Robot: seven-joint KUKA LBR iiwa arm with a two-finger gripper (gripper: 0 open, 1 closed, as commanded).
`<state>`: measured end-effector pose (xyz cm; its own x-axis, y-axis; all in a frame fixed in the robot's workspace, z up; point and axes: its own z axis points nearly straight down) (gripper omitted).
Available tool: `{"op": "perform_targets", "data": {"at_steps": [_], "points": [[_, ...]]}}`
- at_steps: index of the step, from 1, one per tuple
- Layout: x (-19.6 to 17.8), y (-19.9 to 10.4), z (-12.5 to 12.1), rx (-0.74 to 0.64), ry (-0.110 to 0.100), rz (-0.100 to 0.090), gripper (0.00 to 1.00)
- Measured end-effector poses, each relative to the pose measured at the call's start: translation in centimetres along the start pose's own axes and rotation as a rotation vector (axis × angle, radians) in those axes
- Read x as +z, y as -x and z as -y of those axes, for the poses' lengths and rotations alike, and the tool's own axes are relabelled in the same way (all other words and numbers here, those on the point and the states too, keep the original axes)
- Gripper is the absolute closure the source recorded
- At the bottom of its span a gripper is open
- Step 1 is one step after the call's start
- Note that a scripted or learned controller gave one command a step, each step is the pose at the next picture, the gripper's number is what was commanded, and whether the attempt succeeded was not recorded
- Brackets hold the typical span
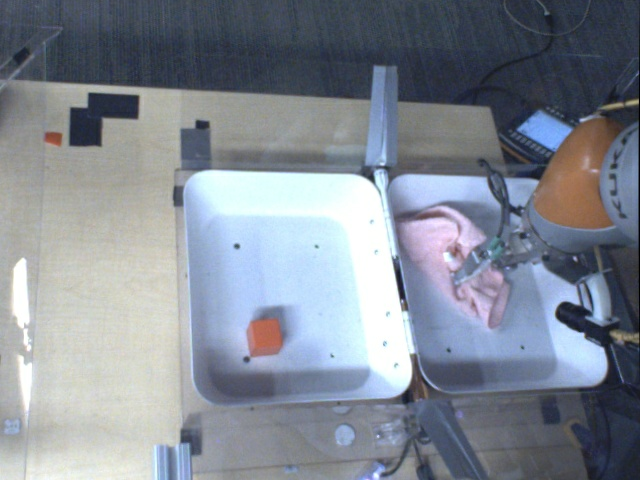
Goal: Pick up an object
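Two white bins on counter [100, 298]. Right bin [570, 363]: pink cloth [450, 253] at its left half, pincer [478, 265] upon it; finger state cannot be told. Left bin [210, 268]: orange cube [265, 337].

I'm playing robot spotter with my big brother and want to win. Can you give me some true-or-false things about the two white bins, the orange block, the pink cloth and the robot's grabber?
1. The orange block lies in the left bin. True.
2. The pink cloth is in the same bin as the orange block. False: it lies in the right bin.
3. The gripper is over the pink cloth. True.
4. The arm reaches over the left bin. False: it comes in from the right, over the right bin.
5. The orange block sits in the far corner of its bin. False: it sits near the front edge, left of the middle.
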<state>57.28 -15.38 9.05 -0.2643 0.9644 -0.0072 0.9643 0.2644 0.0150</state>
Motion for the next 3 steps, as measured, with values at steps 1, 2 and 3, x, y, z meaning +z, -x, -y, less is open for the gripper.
{"op": "perform_targets", "data": {"at_steps": [1, 2, 3], "points": [[-0.1, -3.4, 0.6, -0.044, 0.001, -0.001, 0.0], [-1.4, -3.3, 0.1, -0.045, 0.012, 0.004, 1.0], [-5.9, -5.2, -2.8, 0.156, -0.008, -0.004, 1.0]]}}
